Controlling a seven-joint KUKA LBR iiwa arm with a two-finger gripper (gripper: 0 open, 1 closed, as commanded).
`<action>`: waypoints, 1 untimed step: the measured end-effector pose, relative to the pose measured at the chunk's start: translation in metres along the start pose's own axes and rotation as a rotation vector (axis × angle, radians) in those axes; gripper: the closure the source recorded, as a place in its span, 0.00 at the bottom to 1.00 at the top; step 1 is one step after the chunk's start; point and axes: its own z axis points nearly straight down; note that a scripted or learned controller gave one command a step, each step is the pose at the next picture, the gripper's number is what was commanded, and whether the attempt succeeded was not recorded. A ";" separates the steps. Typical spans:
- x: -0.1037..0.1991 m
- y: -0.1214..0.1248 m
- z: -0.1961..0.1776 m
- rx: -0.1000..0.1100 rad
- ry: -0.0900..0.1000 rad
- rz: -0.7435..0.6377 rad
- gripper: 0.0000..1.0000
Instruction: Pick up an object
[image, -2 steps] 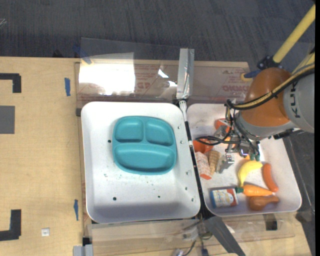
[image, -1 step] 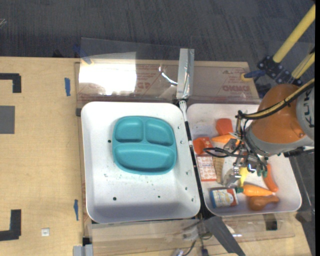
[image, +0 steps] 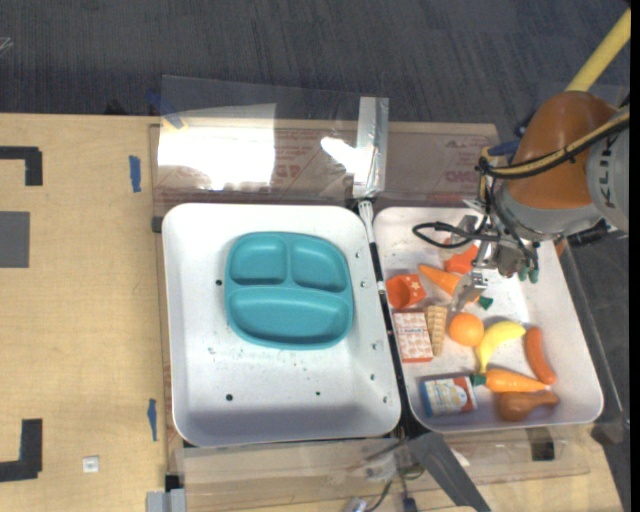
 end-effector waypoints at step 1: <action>0.016 0.001 0.025 0.000 0.001 0.053 0.00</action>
